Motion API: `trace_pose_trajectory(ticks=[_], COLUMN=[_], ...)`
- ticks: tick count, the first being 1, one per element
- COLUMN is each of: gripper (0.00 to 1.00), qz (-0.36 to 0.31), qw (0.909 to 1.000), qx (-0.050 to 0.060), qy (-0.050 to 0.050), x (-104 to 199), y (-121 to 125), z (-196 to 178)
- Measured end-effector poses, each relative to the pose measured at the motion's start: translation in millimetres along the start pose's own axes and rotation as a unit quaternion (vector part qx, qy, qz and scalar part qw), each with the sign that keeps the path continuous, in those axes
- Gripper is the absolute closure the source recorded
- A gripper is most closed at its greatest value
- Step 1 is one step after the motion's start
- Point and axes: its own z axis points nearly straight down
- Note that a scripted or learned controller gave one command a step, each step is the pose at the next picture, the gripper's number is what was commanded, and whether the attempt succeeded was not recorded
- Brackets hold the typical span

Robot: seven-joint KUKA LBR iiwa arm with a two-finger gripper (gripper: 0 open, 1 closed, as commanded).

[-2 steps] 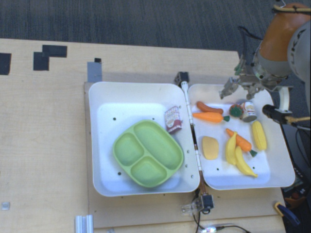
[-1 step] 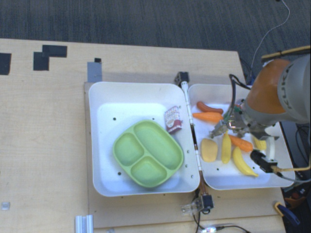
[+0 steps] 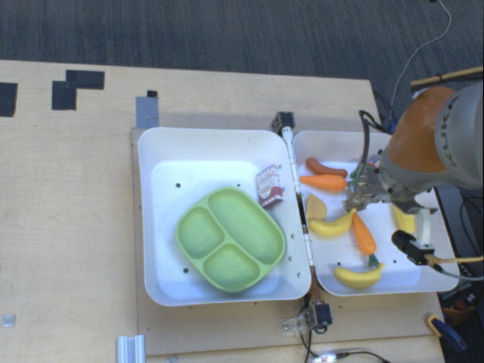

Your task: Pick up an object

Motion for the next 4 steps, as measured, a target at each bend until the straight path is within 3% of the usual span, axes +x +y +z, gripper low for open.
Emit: trace_pose_trajectory(ticks=[1, 2, 3, 4], gripper=[0.0, 1.0, 1.0, 0.0], qz=[0.0, -0.001, -0.001, -0.001], qw=[1.0, 1.0, 1.0, 1.0], qx=[0.0, -0.002, 0.004, 0.005], qy=[0.0, 0.0, 0.0, 0.0], x=[0.0, 0.7, 5.9, 5.8], y=[-0.1, 1.3, 77.5, 77.2], z=[0.1, -10.8, -31.3, -31.0])
